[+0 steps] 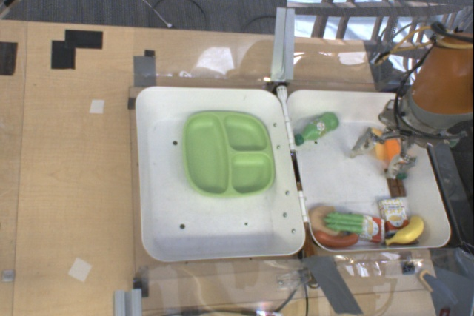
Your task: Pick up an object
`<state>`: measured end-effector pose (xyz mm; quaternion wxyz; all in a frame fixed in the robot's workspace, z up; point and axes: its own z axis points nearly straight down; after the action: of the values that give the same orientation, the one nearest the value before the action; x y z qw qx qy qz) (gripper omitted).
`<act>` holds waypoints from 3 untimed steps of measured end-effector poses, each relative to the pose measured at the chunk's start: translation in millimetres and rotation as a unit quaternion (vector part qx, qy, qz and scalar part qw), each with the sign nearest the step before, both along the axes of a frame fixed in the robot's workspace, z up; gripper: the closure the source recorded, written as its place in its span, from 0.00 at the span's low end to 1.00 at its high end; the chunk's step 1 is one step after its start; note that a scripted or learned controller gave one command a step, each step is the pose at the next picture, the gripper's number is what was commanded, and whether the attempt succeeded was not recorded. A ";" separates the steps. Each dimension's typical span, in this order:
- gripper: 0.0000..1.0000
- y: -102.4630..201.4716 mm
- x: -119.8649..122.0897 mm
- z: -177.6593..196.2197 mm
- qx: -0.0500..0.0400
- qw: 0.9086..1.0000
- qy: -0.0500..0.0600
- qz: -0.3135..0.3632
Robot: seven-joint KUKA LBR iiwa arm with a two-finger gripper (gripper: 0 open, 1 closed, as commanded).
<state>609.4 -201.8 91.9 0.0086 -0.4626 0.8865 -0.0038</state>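
Hovering low in the right bin point(437, 181) with tool point(381, 152) spread wide, straddling what is possibly an orange object point(386, 150). Gripping nothing yet; closing and lifting remaining

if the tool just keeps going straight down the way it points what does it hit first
Probably the small orange object that sits between the fingers of the tool, over the floor of the right bin. Depth is hard to judge from this slanted view, so it may already be touching it.
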 end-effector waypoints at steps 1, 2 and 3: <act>0.00 0.0 15.8 -0.6 0.000 1.000 0.003 0.015; 0.00 -0.2 4.5 -0.7 0.000 1.000 0.001 -0.008; 0.00 0.4 5.8 -1.1 0.000 1.000 0.002 0.004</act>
<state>615.2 -201.4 90.8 0.0067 -0.4661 0.8847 -0.0024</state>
